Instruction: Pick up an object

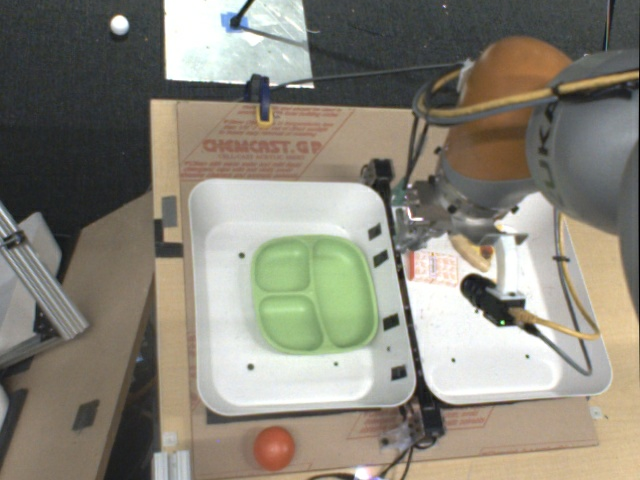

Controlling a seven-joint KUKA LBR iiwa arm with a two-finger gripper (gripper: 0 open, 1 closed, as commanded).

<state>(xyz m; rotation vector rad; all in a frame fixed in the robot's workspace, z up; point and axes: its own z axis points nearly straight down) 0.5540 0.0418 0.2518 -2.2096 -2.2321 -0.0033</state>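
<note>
The grey arm [590, 138], with its rounded orange band [505, 78], is reaching down into the right bin [520, 373]. Its gripper [445, 230] is hanging just right of the left bin [225, 368], above a flat red-and-white packet [432, 266]; how its fingers are standing I cannot tell. A tan, wedge-shaped piece [473, 252] is lying just beside that packet. Inside the left bin, a smooth green plastic tray [315, 293] with three rounded compartments is resting flat. A glossy orange ball [273, 447] is sitting on the cardboard-covered worktop [270, 143], just in front of the left bin.
</note>
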